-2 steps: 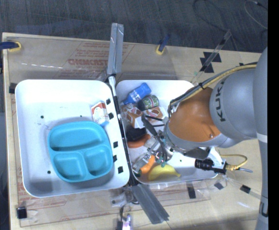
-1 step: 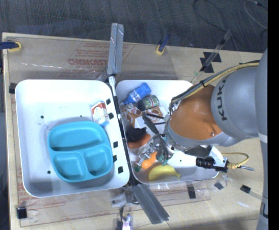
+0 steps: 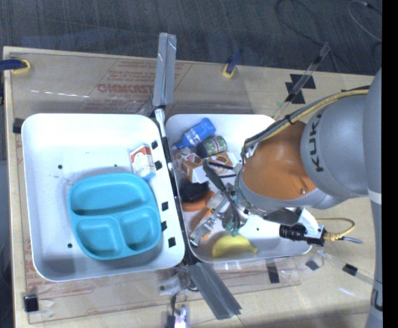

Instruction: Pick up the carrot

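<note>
My grey arm (image 3: 342, 149) reaching in from the right, orange band above the wrist, gripper (image 3: 219, 217) angled down-left, low over my bench

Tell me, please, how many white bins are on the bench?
2. The left bin holds a blue divided tray and a small carton; the right bin holds the cluttered items, and the arm covers part of it.

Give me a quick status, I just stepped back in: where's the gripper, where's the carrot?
Gripper down in right bin, grip state unclear. Carrot beside it, near divider. Banana and black item crowd it.
</note>
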Robot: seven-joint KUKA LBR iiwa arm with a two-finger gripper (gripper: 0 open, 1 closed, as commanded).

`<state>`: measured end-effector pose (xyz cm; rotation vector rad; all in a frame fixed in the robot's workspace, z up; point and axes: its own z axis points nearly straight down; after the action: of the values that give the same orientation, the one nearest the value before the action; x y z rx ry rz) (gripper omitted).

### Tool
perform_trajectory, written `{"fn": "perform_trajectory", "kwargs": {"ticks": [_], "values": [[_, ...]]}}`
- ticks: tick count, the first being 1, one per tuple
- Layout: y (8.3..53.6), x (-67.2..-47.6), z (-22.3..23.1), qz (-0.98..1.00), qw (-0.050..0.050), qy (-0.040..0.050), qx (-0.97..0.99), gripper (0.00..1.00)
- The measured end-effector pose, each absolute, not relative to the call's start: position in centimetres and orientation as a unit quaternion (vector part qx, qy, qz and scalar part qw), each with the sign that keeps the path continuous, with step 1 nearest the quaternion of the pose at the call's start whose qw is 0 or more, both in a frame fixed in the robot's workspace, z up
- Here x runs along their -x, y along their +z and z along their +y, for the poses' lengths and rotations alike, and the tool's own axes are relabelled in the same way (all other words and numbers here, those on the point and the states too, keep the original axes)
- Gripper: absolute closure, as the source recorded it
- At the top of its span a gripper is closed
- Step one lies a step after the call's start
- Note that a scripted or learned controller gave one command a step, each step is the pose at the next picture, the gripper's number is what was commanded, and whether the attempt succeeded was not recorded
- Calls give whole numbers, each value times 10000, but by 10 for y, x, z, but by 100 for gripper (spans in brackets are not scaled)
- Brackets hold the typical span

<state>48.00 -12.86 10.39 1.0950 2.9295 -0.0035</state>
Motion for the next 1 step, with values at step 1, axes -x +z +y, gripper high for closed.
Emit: {"fn": "perform_trajectory", "kwargs": {"ticks": [1], "values": [[114,-481,-129,9375,87,-11,-3479,100]]}}
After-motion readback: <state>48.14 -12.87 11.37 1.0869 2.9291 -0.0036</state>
